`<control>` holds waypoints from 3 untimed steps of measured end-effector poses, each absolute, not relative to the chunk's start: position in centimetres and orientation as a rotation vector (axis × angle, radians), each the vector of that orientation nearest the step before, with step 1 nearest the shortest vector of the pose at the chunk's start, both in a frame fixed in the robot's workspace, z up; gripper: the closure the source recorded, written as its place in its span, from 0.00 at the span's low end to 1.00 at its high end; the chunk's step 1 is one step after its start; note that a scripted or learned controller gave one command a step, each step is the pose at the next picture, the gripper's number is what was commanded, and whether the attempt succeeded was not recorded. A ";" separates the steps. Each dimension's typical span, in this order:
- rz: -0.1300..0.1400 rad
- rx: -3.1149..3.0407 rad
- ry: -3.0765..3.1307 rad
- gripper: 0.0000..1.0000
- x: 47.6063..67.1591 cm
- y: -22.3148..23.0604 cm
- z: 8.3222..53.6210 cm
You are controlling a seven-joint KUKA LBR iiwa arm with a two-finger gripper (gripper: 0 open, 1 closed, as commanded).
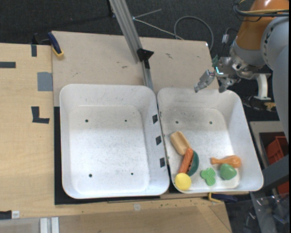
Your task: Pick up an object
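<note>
Gripper: you see the gripper (212, 82) at the far rim of the right bin (247, 130), hanging from the grey arm (276, 38) with its orange band.
Fingers: spread apart, with nothing between them; one fingertip (200, 86) points down-left over the bin's far edge.
Objects: all the toys lie well apart from the fingers, clustered at the near end of the right bin.
Tan piece: the tan bread-like piece (179, 141) is the nearest toy to the fingers, yet you still find it well below them in the view.
Carrot: the orange carrot (186, 160) lies just beyond the tan piece, resting against a dark green piece (194, 164).
Lemon: the yellow lemon (183, 181) sits at the near rim, farthest from the fingers.
Greens: a light green piece (208, 175) and a green round piece (227, 172) lie beside an orange drumstick-shaped toy (225, 161).
Left bin: the left bin (68, 130) lies to the fingers' left.
</note>
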State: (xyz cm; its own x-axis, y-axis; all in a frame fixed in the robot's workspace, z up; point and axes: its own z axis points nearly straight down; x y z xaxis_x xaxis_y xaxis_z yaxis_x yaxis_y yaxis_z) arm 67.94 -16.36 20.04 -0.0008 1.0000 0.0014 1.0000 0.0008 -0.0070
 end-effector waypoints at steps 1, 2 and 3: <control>0.003 -2.218 -2.224 0.00 68.0 -16.4 20.4; 0.007 -2.217 -2.221 0.00 67.0 -15.8 15.2; 0.007 -2.216 -2.221 0.00 66.9 -15.7 10.8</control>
State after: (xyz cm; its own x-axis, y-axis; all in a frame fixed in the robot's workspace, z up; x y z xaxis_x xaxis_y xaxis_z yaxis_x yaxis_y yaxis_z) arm 66.95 -15.69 10.81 -0.0024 1.0000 -0.0004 1.0000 0.0024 -0.0059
